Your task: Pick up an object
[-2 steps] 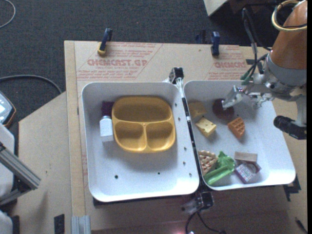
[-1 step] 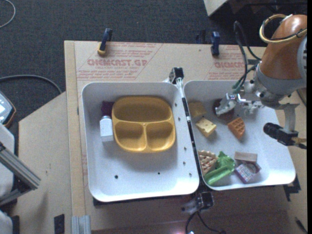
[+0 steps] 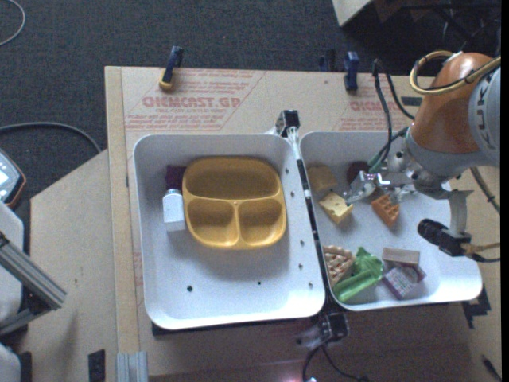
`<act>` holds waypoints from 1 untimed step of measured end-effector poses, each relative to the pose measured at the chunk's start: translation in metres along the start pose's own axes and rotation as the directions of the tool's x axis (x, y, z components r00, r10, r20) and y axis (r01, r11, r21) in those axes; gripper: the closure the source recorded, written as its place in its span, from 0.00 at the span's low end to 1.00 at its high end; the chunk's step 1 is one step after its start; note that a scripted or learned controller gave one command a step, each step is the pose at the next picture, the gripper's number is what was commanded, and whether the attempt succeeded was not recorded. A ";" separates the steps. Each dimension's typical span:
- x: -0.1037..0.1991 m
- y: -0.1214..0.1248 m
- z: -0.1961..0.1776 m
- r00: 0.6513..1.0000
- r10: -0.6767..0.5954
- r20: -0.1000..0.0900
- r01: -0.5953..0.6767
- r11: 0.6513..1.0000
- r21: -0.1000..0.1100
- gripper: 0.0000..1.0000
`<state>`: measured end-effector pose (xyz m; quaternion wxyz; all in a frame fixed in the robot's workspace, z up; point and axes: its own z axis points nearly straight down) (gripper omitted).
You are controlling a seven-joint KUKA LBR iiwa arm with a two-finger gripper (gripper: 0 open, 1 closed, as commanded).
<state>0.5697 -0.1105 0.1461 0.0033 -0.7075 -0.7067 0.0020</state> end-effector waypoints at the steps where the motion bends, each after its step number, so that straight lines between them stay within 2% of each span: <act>1: 0.002 -0.001 0.043 1.000 0.000 -0.001 0.000 1.000 -0.001 0.00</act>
